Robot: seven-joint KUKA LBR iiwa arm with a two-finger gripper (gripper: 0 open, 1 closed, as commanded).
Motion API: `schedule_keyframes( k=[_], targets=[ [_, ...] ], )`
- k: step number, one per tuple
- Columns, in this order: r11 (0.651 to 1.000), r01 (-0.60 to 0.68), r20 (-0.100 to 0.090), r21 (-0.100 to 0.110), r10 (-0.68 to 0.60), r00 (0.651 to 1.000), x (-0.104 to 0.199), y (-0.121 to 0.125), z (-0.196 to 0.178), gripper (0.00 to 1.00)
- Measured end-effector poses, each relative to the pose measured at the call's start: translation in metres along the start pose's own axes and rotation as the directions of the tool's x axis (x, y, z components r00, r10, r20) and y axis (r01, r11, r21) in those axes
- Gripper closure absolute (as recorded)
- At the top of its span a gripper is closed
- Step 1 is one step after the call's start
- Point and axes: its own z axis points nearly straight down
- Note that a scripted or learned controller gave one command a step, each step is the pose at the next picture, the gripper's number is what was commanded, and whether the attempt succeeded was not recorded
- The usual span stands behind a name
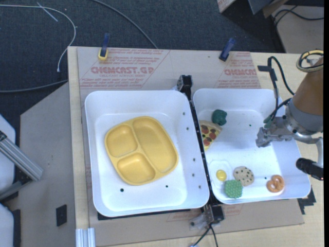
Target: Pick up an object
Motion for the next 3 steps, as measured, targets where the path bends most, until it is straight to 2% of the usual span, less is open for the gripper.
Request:
schedule_keyframes(
  k=[2, 3],
  targets=[
    [1.0, 0.002, 0.002, -0.005, -0.002, 1.0, 0.003, -0.002, -0.129, 1.0],
    [1.0, 0.004, -0.004, 0.007, -0.004, 1.0, 0.053, -0.017, -0.121, 1.0]
  ],
)
